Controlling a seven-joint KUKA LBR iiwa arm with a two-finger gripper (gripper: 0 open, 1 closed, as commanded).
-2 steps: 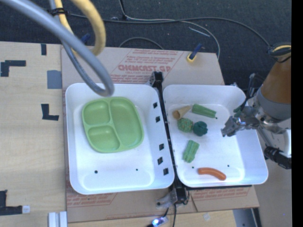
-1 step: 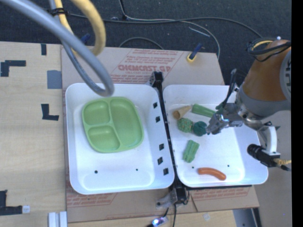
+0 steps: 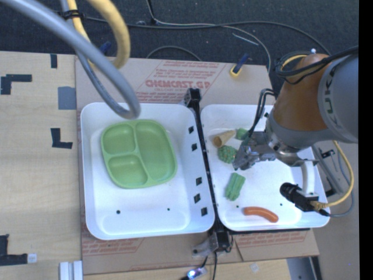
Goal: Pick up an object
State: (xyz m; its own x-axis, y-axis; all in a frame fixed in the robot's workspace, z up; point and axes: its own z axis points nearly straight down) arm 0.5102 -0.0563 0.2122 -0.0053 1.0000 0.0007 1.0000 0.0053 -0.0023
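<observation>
Toys (image 3: 235, 186) fill right bin (image 3: 274, 217); tray (image 3: 139, 153) left.

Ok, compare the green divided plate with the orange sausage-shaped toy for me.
The green divided plate lies in the left white bin; the orange sausage-shaped toy lies in the right white bin. The plate is broad, flat and split into three compartments; the sausage is small, slim and slightly curved. The plate sits near its bin's far side, the sausage near its bin's front edge. Both rest flat, untouched.
</observation>
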